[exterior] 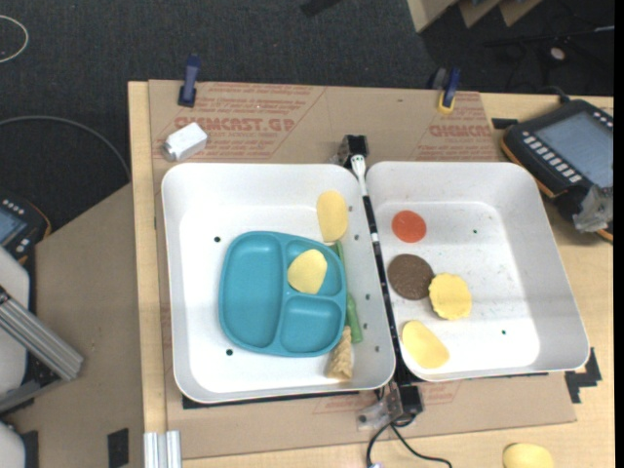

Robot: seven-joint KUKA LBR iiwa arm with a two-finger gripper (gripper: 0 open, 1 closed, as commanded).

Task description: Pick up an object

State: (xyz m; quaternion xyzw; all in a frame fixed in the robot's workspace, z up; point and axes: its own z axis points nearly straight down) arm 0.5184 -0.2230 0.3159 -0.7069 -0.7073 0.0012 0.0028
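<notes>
In the left bin lies a teal divided plate with a yellow piece resting in its upper right compartment. A yellow oblong piece sits just above the plate, beside the bins' shared wall. A green stick and a tan crumbly piece lie along the plate's right side. In the right bin are a small red-orange disc, a brown disc, a yellow piece touching the brown disc, and another yellow piece near the front wall.
A tablet-like controller rests at the bench's right edge. A white block lies on the cardboard behind the left bin. Blue clamps hold the board's back edge. A yellow object sits at the bottom right.
</notes>
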